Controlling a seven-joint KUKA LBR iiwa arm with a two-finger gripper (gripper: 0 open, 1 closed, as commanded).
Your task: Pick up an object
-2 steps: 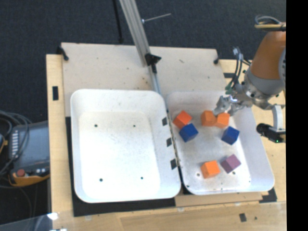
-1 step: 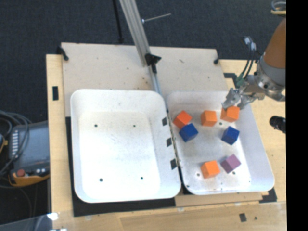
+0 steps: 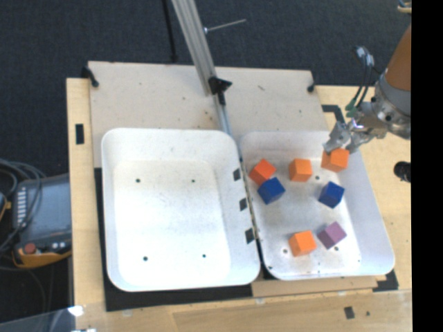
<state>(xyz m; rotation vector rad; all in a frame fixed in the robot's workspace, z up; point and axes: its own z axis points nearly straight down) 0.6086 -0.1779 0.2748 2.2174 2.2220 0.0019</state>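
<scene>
My gripper [image 3: 340, 148] reaches in from the right over the far right corner of the right bin [image 3: 367, 244]. An orange cube [image 3: 336, 160] sits right at its fingertips, and the fingers look shut on it. Lying in the same bin are two more orange cubes [image 3: 300, 169] [image 3: 302, 243], an orange-red cube [image 3: 262, 171], two blue cubes [image 3: 271, 189] [image 3: 331, 194] and a purple cube [image 3: 331, 234].
The left bin [image 3: 111, 185] stands beside the right one, with black clips along the divide between them. A metal pole [image 3: 197, 43] slants up from the back of the bench. Bare bench board lies behind both bins.
</scene>
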